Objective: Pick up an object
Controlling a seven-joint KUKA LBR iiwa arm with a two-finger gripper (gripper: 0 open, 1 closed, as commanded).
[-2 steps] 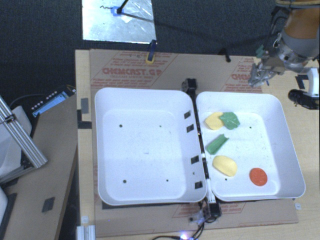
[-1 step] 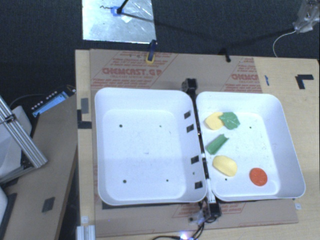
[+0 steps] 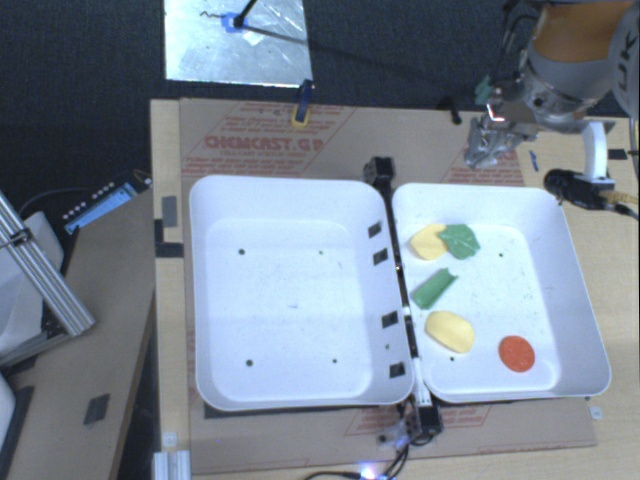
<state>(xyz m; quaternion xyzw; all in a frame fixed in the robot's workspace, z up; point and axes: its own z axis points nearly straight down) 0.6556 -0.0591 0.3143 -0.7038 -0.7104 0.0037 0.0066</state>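
Observation:
The right bin [image 3: 560, 268] holds several small things: a yellow piece [image 3: 427, 241] touching a green leaf-shaped piece [image 3: 461, 240] near the back, a green strip [image 3: 434, 288] in the middle, a yellow oval [image 3: 449, 331] below it and a red disc [image 3: 516, 353] at the front right. My gripper [image 3: 489, 149] hangs above the back rim of the right bin, well behind the objects, with nothing seen between its fingers.
The left bin [image 3: 290, 288] lies beside the right one, joined by black clips [image 3: 385, 258] along the shared wall. A shiny metal sheet [image 3: 237, 26] lies at the back. A yellow and blue clamp [image 3: 301, 108] sits on the cardboard base.

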